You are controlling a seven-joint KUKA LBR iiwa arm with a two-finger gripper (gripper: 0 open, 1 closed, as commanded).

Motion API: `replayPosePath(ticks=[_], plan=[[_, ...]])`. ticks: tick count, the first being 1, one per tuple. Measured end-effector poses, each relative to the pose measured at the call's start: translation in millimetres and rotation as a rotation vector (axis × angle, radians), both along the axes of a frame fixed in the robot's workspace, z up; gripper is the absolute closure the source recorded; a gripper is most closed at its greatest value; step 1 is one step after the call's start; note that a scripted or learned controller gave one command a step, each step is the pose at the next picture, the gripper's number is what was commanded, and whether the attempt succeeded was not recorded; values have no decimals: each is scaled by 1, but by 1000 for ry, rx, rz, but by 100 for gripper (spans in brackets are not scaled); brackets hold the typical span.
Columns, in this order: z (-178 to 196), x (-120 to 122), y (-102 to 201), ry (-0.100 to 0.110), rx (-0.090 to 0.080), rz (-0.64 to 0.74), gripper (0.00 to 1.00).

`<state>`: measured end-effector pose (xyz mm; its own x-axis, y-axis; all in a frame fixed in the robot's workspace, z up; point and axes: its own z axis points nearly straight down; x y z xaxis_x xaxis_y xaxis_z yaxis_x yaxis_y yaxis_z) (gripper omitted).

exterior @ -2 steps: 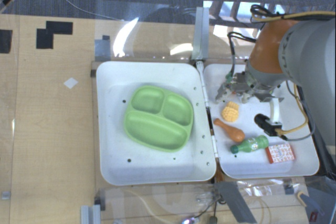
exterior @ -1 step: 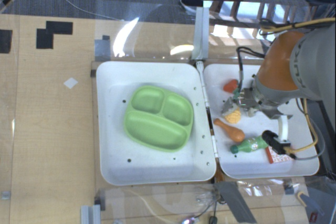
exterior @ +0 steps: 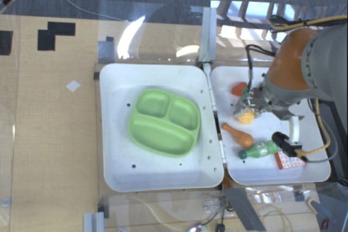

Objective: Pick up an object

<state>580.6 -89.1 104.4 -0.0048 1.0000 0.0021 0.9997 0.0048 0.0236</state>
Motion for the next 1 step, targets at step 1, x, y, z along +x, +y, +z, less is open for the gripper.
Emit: replayPosePath(ticks=[1], plan=[[82,51,62,18,-2,3,100]])
